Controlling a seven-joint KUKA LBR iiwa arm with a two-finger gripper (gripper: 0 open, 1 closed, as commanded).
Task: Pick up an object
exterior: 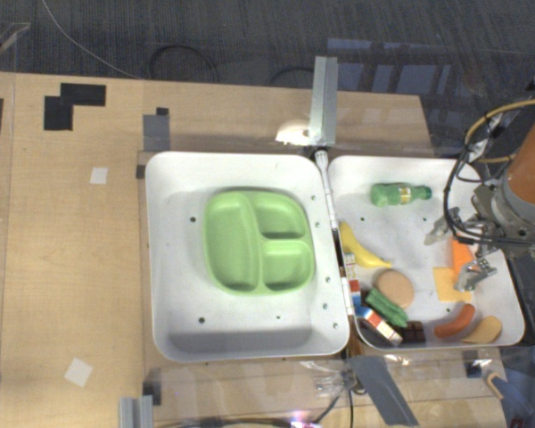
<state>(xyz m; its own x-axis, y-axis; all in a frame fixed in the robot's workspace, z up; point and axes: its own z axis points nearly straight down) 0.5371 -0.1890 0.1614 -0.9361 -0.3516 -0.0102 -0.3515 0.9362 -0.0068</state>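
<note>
item: toy food lot, right white bin (515, 328). the gripper (465, 255) hangs low over this bin's right side; its fingers are too small and cluttered with cables to tell whether spread or closed, and nothing is seen between them. nearest piece: an orange wedge (461, 255), touching or just under the fingers, with a flat yellow-orange slice (446, 284) just below them. judged light, stiff plastic, smooth; the thin slice lies flat and offers little to pinch, the wedge better across its narrow sides. beyond the fingers to the left: a yellow banana (363, 251), a round tan piece (395, 287); further up-left, a green bottle (399, 193), lying down, likely to roll, best taken across its body. below the fingers: a red sausage (454, 321). left white bin (174, 328) holds a green divided tray (257, 242).
</note>
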